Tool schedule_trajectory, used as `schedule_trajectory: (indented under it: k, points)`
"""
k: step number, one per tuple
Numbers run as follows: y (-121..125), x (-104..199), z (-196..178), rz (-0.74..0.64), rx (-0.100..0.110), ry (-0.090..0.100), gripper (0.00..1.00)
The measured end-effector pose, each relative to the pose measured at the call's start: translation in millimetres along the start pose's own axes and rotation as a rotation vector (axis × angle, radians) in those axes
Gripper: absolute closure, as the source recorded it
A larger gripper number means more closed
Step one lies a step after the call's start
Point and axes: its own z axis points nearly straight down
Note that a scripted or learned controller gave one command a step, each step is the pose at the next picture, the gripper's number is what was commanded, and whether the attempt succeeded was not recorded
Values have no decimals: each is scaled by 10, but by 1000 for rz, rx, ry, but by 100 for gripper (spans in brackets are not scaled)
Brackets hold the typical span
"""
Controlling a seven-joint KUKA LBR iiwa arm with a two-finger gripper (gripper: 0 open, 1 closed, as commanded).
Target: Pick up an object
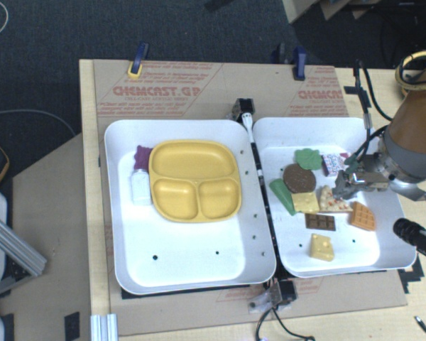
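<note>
Hand (349,182) hovered low over the right bin (355,258), its grip state impossible to tell. Toy food lay beneath and left of it: a brown cookie (299,178), a cheese wedge (321,247), a waffle (363,217).

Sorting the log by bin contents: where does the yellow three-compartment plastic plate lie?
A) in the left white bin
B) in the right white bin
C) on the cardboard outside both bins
A: the yellow three-compartment plastic plate rests inside the left white bin, while the toy food pieces lie in the right white bin.
</note>
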Motion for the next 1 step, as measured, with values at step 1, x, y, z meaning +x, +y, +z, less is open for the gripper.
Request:
schedule_trajectory:
  k: [1]
  points:
    - [6, 0, 10, 1, 5, 1, 100]
